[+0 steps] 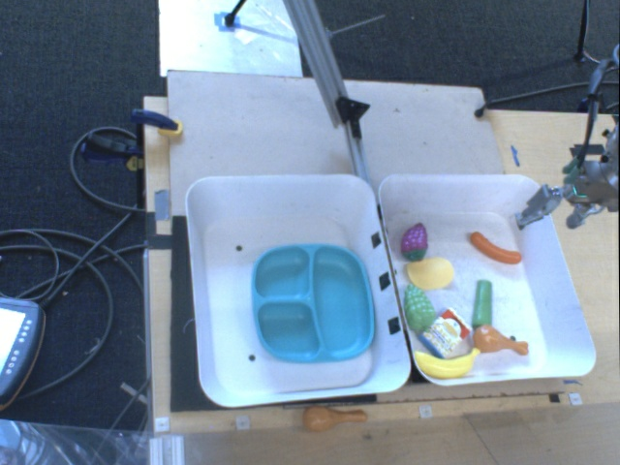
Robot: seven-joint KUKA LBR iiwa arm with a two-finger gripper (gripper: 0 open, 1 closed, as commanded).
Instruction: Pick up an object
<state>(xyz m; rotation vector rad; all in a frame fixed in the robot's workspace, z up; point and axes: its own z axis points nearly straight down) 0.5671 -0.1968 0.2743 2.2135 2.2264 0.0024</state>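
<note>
Camera view. We see two white bins side by side on the bench. The left bin (208,260) holds a blue divided tray (313,301); the right bin (557,289) holds the toy foods. The gripper (557,206) hangs over the right bin's far right rim, with two fingers visibly spread apart and nothing between them.

The nearest thing to it is the sausage (496,248), which lies in the far right part of the right bin, toward the bin's middle and front from the gripper and apart from it. Its long axis runs slantwise, from the far left toward the near right. We judge that a pick here calls for a short move inward and down, with the fingers set across that axis.

The other candidates lie farther off: a green pepper (481,302) stands lengthwise near the bin's centre, a chicken leg (499,340) and a banana (446,363) lie along the front edge, and grapes (415,241), a lemon (430,273), a green cone (418,308) and a small carton (447,333) crowd the left wall.
</note>
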